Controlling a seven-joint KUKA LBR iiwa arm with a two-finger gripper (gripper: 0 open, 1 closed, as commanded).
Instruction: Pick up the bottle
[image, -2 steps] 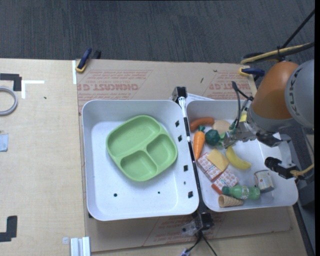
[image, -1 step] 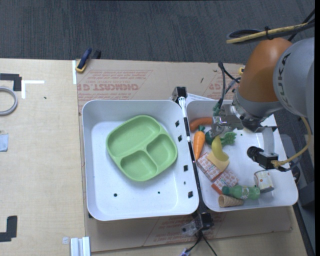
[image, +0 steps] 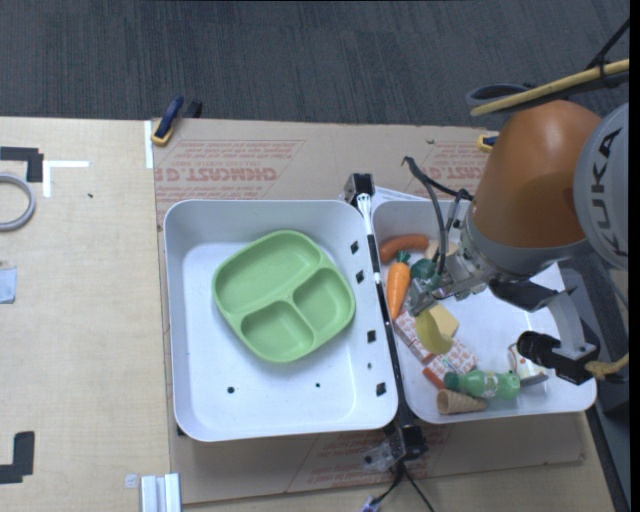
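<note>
Bottle (image: 487, 384), green, lies on side at near edge of right bin (image: 560, 400), beside ice-cream cone (image: 460, 403), untouched. Hand (image: 432, 290) hangs over bin's left-middle, above yellow wedge (image: 436, 328) and carrot (image: 397, 288); cannot tell hand's state. Judgement: grasp not yet begun; reach toward bottle, grip, lift all remain. Left bin (image: 190, 400) holds green divided plate (image: 284, 296).

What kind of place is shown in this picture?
Probably a robot manipulation test bench: a grey and orange robot arm reaches over two shallow white plastic bins, which hold a green divided plate and toy food such as an orange plastic carrot.
</note>
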